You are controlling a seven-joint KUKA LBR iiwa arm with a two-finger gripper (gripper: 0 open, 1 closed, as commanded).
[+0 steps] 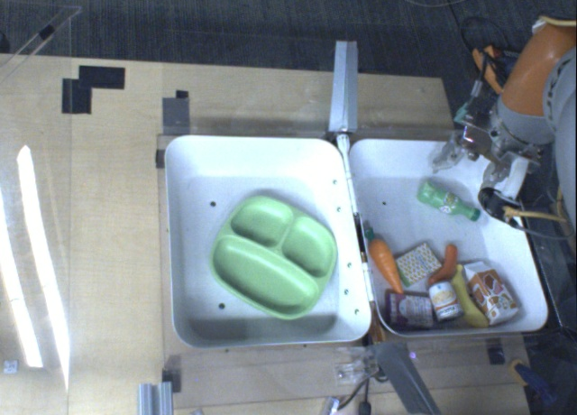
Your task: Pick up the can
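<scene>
From above, the gripper (462, 153) hangs over the right bin's (397, 165) far corner; whether it is spread or pressed together, I cannot tell. The can (442, 300) stands near the front wall, beside the carrot (385, 264), well apart from the gripper. It should come down straight, since neighbours crowd the can.

Pale matt wood grain covers the table (99, 251). Both bins (194, 314) look like smooth white plastic with a soft sheen. The green divided tray (273, 254) is glossy plastic. At twelve o'clock stands a brushed metal post (343, 88).
</scene>
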